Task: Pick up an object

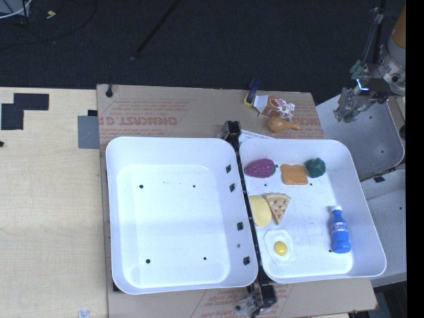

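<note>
Objects for picking are gathered in the right bin (358,177), a shallow white plastic tray with rounded corners. A purple grape bunch (260,168), lumpy and oval, is seen near the bin's upper left. Just beside it to the right lies an orange toast slice (294,174), flat and squarish, and touching that slice's right edge sits a dark green, rounded, knobbly piece (316,167). Lower down, a smooth pale yellow lump (259,211) is set against the bin's left wall, with a triangular pizza slice (278,205) touching its right side. Below these a fried egg (281,248) lies flat, white with a round yellow yolk. A blue bottle (339,229) with a white cap lies near the right wall, well apart from the rest.

The left bin (119,171), of the same white plastic, is joined to the right one by a row of black clips (240,191). Both rest on a brown cardboard sheet (165,114) with red print. On that sheet, beyond the right bin, an orange pear-shaped toy (281,124) and a small printed packet (279,105) are found.

The gripper (349,108) hangs at the upper right, outside both bins and well apart from every object; nothing is seen between its fingers, and how far they are parted cannot be told.
</note>
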`<state>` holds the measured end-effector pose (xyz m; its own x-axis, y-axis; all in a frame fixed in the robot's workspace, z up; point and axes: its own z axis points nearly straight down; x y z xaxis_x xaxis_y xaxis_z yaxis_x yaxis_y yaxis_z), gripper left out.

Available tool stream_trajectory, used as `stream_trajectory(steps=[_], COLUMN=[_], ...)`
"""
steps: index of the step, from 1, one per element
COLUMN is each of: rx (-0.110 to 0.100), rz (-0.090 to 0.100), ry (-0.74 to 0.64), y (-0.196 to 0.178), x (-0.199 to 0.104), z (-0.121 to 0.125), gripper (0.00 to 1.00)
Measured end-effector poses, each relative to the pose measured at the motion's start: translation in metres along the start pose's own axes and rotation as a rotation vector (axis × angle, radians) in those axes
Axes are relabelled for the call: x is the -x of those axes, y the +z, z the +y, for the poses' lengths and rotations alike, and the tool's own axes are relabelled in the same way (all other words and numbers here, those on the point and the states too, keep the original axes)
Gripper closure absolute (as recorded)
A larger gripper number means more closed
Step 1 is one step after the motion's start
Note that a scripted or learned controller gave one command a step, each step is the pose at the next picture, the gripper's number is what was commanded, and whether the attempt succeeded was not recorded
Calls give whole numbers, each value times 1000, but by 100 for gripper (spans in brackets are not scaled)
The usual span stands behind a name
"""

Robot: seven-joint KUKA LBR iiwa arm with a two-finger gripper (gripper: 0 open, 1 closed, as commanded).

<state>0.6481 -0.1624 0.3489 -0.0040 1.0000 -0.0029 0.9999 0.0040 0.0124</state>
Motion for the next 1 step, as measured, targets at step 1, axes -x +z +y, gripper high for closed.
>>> stream_trajectory(steps=[1], rx=[1], rz=[1], ry=[-1], y=[-127], x=[-35], z=[-2], gripper=[100])
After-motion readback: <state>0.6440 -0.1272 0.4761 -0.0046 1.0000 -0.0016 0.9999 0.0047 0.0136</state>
